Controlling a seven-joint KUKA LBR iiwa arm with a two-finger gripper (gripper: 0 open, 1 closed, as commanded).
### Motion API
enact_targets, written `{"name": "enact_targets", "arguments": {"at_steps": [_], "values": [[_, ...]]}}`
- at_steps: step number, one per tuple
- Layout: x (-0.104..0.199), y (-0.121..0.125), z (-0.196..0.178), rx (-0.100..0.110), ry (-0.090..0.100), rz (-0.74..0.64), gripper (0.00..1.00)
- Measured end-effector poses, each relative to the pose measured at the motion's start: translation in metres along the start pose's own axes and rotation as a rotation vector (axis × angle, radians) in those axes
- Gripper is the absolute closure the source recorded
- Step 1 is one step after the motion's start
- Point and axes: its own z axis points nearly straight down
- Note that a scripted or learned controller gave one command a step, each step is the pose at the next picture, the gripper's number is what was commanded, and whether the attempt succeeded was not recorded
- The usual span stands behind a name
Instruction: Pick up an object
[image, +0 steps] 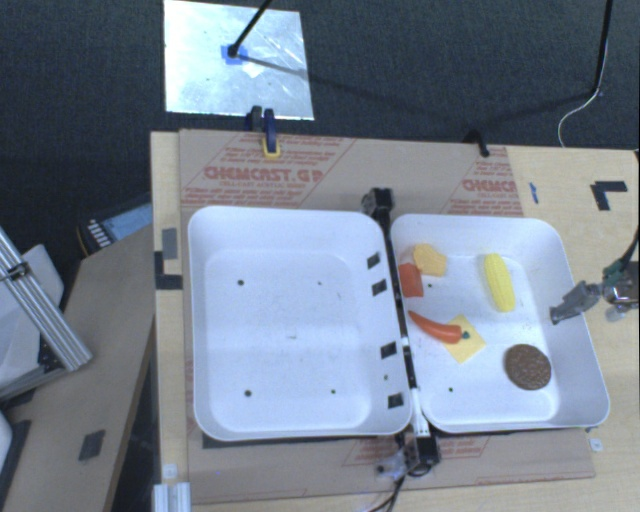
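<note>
Two white bins sit side by side on the bench (330, 160). The right bin (570, 300) holds a corn cob (499, 281), an orange piece (431, 260) touching a red-orange block (411, 280), a chili (436, 325) lying partly over a yellow slice (467, 343), and a brown disc (527, 366). The left bin (290, 320) shows bare floor. Only the gripper (572, 304) tip reaches in from the right edge, above the right bin's rim; the arm behind it is cut off. It is small and blurred, so whether it is spread or closed cannot be told. Nothing is seen between its tips.
</note>
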Motion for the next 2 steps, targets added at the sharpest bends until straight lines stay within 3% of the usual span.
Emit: {"name": "enact_targets", "arguments": {"at_steps": [1, 2], "values": [[0.002, 0.038, 0.125, 0.008, 0.004, -0.007, 0.0], [0.0, 0.0, 0.051, -0.002, -0.001, 0.0, 0.0]]}}
